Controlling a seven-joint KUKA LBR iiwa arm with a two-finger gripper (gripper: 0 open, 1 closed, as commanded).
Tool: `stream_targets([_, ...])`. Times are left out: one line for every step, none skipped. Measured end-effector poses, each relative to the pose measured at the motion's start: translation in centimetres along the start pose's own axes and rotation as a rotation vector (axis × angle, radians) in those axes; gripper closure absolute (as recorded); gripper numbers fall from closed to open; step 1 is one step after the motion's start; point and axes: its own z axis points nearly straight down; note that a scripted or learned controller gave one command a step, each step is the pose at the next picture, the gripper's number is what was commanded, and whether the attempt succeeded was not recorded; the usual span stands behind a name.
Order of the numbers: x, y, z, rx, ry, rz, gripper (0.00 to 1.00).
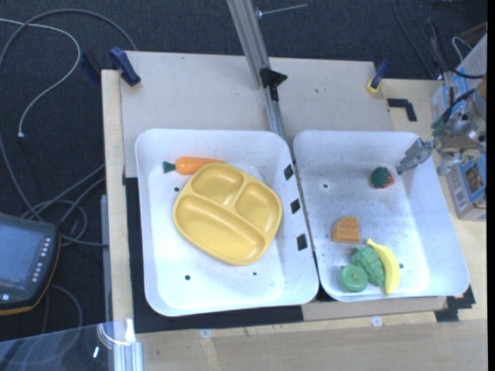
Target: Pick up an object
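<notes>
The right bin [433, 230] holds several toy foods. A small red and green piece [381, 178] lies near its far right side. An orange waffle-like piece [346, 229] sits mid-bin. At the front lie a yellow banana [388, 267], a knobbly green piece [370, 263] and a round green piece [353, 278], bunched together. My gripper [412, 159] reaches in from the right over the bin's far right edge, just up and right of the red and green piece, with nothing visibly held.
The left bin [155, 230] carries a yellow divided plate [227, 212] and an orange carrot [189, 165] at its far edge. A metal pole [249, 22] rises behind the bins. Clamps, cables and a handheld screen [23, 261] lie around the bench.
</notes>
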Motion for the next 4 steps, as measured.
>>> stream_targets([0.0, 0.0, 0.0, 0.0, 0.0, -0.001, 0.0])
stream_targets([0.2, 0.7, 4.5, 0.004, 0.0, -0.001, 0.0])
stream_targets([-0.1, 1.0, 10.7, 0.006, 0.001, 0.0, 0.0])
stream_targets([-0.1, 1.0, 14.0, 0.004, 0.001, 0.0, 0.0])
